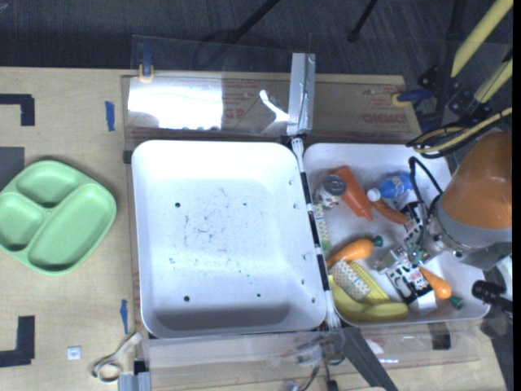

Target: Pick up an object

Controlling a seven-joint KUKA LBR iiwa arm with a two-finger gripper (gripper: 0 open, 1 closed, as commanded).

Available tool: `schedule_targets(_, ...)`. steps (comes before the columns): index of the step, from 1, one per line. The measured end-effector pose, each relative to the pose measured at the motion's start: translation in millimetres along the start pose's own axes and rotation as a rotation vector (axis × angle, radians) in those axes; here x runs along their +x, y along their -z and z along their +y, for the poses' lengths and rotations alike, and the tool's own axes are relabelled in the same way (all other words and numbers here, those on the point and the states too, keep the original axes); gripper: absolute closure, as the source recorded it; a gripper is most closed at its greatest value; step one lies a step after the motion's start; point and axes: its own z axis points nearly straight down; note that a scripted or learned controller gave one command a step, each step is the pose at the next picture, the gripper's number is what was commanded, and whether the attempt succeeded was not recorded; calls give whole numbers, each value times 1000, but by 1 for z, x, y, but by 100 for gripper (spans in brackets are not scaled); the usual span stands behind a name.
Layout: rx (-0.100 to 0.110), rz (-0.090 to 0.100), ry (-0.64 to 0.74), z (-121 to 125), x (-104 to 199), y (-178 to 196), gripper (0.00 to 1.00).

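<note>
The right bin (423, 155) holds a heap of small things: an orange bottle (352, 192), a blue and white object (396, 187), a round tin (332, 186), an orange carrot-like piece (355, 251), a yellow banana (370, 308) and a netted yellow item (355, 278). My gripper (409, 261) is low inside this bin, right of the middle, over a small black, white and red item (417, 287). A second small orange piece (440, 283) lies just to its right. The arm's orange band (487, 187) hangs above the bin's right side and hides part of it.
The left bin (146, 161) sits beside the right one, with a raised divider (313, 218) between them. A green sectioned plate (53, 216) lies on the bench at far left. A clear panel (212, 104) stands behind the bins. Black cables (427, 141) run by the arm.
</note>
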Motion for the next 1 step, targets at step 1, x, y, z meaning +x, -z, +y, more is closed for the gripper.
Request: schedule_targets(1,10,5,-77,25,49,111,100)
